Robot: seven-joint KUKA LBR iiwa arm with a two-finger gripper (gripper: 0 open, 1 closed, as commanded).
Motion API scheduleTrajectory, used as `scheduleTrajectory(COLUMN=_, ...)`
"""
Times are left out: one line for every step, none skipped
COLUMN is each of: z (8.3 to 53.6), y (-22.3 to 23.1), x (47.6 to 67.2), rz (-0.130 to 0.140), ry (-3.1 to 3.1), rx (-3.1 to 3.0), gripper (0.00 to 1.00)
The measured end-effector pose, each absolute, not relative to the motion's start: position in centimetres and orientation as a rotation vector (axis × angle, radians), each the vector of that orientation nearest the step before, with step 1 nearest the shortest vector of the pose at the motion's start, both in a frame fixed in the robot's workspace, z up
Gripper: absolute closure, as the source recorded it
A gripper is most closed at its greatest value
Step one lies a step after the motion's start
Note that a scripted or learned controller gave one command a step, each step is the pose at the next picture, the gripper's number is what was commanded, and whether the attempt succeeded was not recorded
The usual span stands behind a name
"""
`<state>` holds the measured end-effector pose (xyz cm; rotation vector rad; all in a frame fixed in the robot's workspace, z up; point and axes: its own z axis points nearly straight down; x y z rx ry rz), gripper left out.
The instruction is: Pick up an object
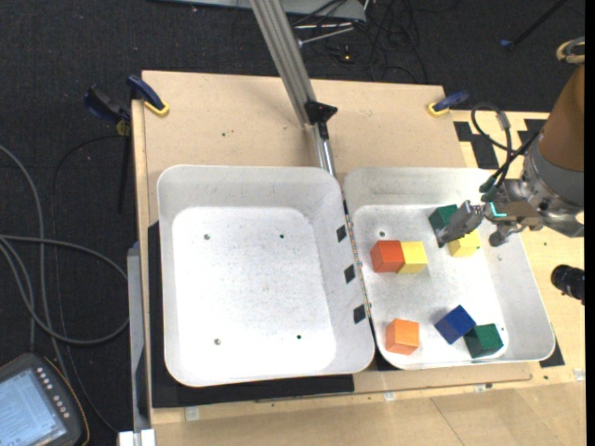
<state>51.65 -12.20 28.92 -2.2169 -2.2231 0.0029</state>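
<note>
We've got the gripper (462, 228) low in the right bin (528, 282), right on a yellow block (464, 242) beside a green block (443, 217). Can't tell how the gripper is set; we'd guess it's lining up a grab.

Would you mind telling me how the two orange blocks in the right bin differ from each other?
The upper orange block sits mid-bin, touching a yellow block on its right; the lower orange block sits near the bin's front edge, touching nothing. The upper one looks a deeper red-orange, the lower one a paler orange. Both are small cubes of similar size, resting flat in the right bin, apart from the gripper.
</note>
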Motion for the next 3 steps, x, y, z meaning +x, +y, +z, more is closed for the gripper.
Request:
scheduleTrajectory(z=29.1, y=-12.2, x=51.7, rz=0.0, ry=-2.222, rx=-2.222, gripper=0.0)
scheduleTrajectory(z=22.7, y=-12.0, x=51.4, rz=0.006, ry=-2.216, rx=-2.219, gripper=0.0)
scheduleTrajectory(z=16.8, y=-11.4, x=52.1, rz=0.006, ry=-2.217, rx=-2.218, gripper=0.0)
